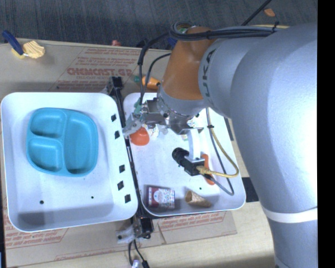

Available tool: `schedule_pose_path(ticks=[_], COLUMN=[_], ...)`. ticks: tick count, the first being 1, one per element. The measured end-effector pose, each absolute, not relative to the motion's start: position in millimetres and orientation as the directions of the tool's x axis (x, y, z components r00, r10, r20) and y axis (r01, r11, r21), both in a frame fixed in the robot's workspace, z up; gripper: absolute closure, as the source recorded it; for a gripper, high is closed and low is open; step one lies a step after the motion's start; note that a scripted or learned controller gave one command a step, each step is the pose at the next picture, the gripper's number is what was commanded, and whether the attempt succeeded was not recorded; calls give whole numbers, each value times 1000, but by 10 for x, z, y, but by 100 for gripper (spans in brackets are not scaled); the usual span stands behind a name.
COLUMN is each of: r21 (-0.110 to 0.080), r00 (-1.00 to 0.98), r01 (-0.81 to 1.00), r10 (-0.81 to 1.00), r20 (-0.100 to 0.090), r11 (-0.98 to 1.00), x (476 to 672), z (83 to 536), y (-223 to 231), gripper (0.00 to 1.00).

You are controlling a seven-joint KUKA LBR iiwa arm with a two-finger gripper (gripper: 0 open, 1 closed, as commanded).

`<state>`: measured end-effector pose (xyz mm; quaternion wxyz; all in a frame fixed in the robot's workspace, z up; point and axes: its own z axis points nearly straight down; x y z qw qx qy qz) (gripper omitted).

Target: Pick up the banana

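My pincer [147, 120] hangs low over the upper left corner of the right bin [159, 169], close to the wall shared with the left bin [11, 166]. From this slant my wrist hides its tips, so I cannot tell whether it is spread or pressed together, and I see nothing pinched in it.

Just beside it, toward the near side, sits a small orange-red round thing [139, 138]. It may be touching the pincer, though I cannot be sure. Along the near wall of the same bin lie a dark red packet [159, 197] and a tan lump [197, 197], well apart from me. The left bin holds a blue divided plate [61, 141].

Where the banana lies I cannot tell. My arm covers much of the right bin's far half, so it may be under there. A yellowish thing with a blue handle [32, 50] rests on the cardboard beyond the left bin, but its shape is too small to call it a banana.

I judge this to be the reaching step, with no grasp made. Next I should make sure the target under me is the banana and not the round orange-red thing. Then I should line up across its narrow width before closing and lifting.
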<state>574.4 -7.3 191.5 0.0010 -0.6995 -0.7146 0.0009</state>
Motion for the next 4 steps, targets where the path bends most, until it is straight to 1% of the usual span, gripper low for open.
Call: schedule_pose_path(ticks=[1,2,3,4], r21=[-5,-4,-2,-2], r00=[-327,-531,-642,-502], r01=[945,848,767,865], r10=[945,848,767,865], r20=[2,3,1,0], r11=[327,531,642,502], x=[5503,4821,5330,5662], z=[1913,2282,1835,2419], y=[-375,-188,1039,1308], gripper=[0,0,0,0])
